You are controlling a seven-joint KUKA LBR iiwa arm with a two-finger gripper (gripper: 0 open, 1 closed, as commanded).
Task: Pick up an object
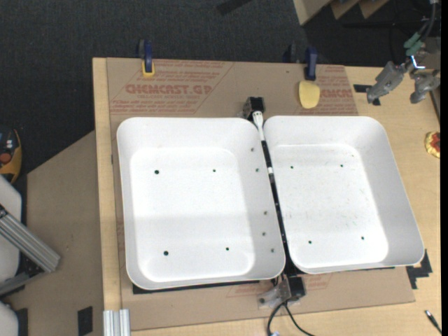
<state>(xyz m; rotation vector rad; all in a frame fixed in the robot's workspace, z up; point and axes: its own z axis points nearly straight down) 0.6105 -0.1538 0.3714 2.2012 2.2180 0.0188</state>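
A brown board (210, 82) on dark carpet bears 2 white bins (133, 187), touching side by side. The likeliest object is a small yellow piece (309, 94) on the board just behind the right bin (392, 180). It looks light, rounded and perhaps soft, so pinch across its narrow middle. The gripper's state cannot be told.

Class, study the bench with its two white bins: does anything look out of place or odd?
One thing: a small yellow object lies on the brown board behind the right bin, outside both bins, beside a blue clamp.
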